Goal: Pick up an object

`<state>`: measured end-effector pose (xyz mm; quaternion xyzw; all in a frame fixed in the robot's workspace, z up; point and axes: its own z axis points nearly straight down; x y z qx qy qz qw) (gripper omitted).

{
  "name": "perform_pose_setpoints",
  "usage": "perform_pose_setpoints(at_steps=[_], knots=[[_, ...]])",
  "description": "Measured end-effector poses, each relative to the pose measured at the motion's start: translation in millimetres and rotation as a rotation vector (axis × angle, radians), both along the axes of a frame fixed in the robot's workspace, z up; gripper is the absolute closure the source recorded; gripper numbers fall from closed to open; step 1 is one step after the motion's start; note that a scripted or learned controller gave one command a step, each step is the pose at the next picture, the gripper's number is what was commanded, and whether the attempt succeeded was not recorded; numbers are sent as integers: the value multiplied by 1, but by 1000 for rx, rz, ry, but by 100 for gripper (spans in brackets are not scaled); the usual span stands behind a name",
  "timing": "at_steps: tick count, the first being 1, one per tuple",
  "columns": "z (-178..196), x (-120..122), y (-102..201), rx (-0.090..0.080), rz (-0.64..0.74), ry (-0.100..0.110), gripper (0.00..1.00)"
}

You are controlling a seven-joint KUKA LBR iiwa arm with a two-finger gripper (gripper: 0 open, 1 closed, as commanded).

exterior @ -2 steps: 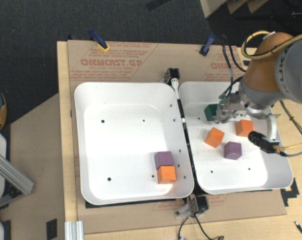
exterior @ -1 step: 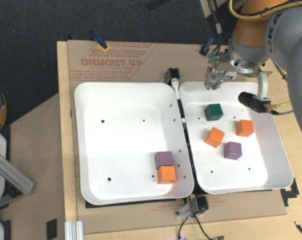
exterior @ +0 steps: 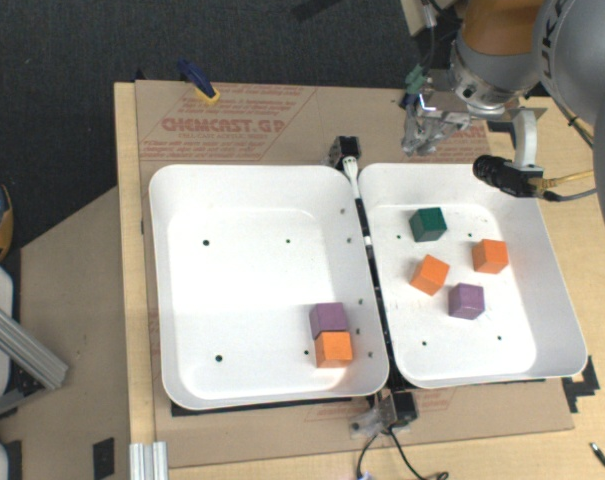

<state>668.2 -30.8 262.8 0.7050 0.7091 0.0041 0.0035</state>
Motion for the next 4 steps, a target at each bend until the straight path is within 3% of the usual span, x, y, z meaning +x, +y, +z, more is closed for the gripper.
perform_pose_setpoints(at_steps=[1,2,3,4], knots=[[-18,-13,-59,-2,-12,13,100],[-39,-74,-55,0,-8,18,100],[-38,-107,-132,-3,-14,13,100],[-47,-163,-141,0,-10,15,100]])
